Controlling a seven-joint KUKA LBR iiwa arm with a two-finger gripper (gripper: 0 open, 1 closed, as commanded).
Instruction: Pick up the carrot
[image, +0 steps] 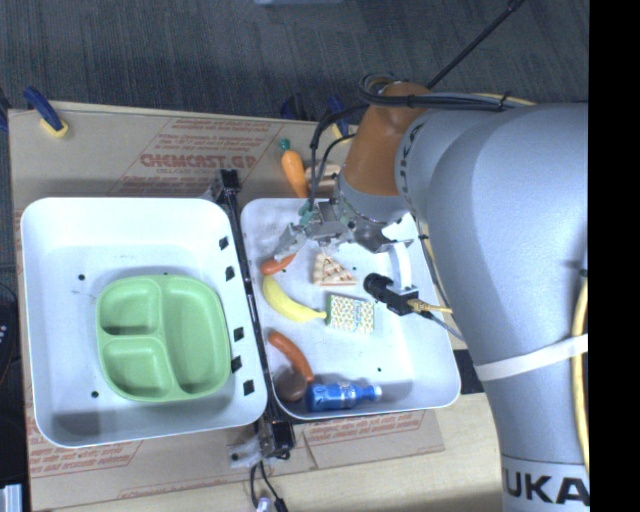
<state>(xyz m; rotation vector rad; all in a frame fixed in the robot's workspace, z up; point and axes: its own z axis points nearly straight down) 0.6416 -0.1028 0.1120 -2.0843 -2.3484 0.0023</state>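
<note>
The claw (305, 225) hung low over the far end of the right bin (430, 375); whether it was open or closed could not be told. The carrot (293, 172) lay just beyond the claw, outside the bin on the tabletop (150, 150), not gripped. A banana (290, 303) lay on the claw's near side.

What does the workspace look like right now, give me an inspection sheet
Surface: two shallow white bins, left bin, right bin, on brown cardboard.
Job's things: orange carrot with green top lies outside the bins, behind the right one.
Clutter: green divided plate in left bin; yellow banana, blue bottle, red sausage, patterned sponge in right.
Grippers: gripper low over right bin's far end.
Cables: black cable above arm.
Surroundings: dark floor.
</note>
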